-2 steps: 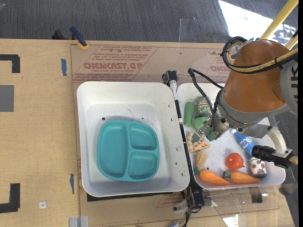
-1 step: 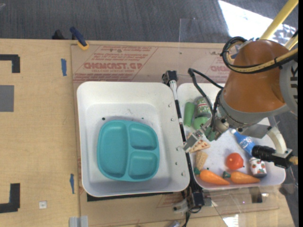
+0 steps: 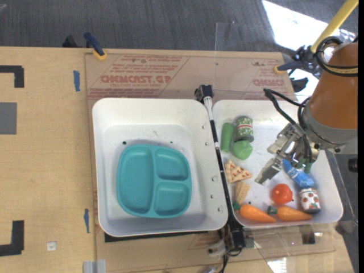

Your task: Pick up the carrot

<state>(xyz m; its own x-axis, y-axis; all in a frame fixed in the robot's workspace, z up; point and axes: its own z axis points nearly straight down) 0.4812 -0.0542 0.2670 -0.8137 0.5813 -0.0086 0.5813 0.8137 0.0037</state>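
We observed the grey two-finger claw (image 3: 277,162) over the middle of the right shallow white bin (image 3: 335,195), its fingers spread apart with nothing between them. The orange-banded arm (image 3: 335,90) entered from the right.

Two orange plastic carrots lay along the near wall of that bin. The left carrot (image 3: 257,212) sat at the near-left corner, close to the dividing edge between the bins. The right carrot (image 3: 293,213) lay just beside it, below a red plastic tomato (image 3: 281,193) and beside a small red-and-white printed can (image 3: 309,199). Both carrots were near the bin wall, leaving little room on that side; open bin floor lay between the claw and the carrots.

A blue crumpled item (image 3: 300,175) lay just right of the claw. A green plastic vegetable (image 3: 235,142), a green-labelled can (image 3: 245,128) and a tan pizza-slice toy (image 3: 237,171) occupied the left side of the bin.

The left shallow white bin (image 3: 108,169) held a teal three-compartment plastic tray (image 3: 152,180), with bare floor around it.

On the brown cardboard sheet (image 3: 187,73) covering the surface, red print read "CHEMCAST GP"; the can labels could not be read.
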